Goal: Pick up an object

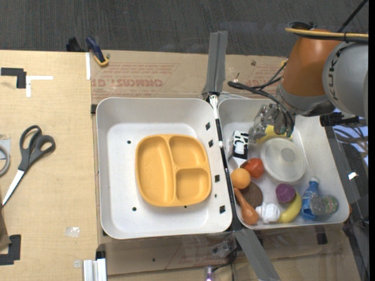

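Observation:
The right bin (328,134) holds a heap of small things: a white bowl (283,158), a red tomato (254,167), an orange ball (240,178), a brown round piece (253,194), a carrot (246,208), a purple piece (285,192), a banana (291,209), a clear bottle with a blue cap (316,202) and a black and white item (239,143). My gripper (272,123) hangs low over the back of this bin, just behind the bowl, beside a yellow object (268,135).
The left bin (111,157) contains an orange divided plate (174,170). Scissors (28,152) lie on the bench at the far left. A grey bar (216,63) rises between the bins at the back. Cables trail near the arm.

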Action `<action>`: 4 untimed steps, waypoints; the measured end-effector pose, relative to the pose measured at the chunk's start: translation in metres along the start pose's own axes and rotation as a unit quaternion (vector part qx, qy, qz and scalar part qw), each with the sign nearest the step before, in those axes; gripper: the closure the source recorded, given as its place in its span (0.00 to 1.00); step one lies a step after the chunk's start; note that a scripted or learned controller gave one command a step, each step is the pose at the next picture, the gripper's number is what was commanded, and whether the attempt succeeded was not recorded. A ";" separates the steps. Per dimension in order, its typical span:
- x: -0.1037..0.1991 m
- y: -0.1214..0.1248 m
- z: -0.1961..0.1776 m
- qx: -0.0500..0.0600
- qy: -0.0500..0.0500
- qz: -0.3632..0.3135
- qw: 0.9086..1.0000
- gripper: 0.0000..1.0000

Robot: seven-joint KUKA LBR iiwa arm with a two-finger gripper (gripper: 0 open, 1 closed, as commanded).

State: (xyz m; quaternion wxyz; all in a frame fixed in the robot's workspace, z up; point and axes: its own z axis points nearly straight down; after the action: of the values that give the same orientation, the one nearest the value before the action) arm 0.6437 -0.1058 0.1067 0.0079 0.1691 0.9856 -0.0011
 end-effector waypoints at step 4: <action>-0.023 -0.115 0.012 -0.001 0.004 -0.243 0.970 0.00</action>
State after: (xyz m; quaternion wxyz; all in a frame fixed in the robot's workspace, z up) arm 0.6268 -0.2220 0.0948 0.0036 -0.0755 0.9971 -0.0009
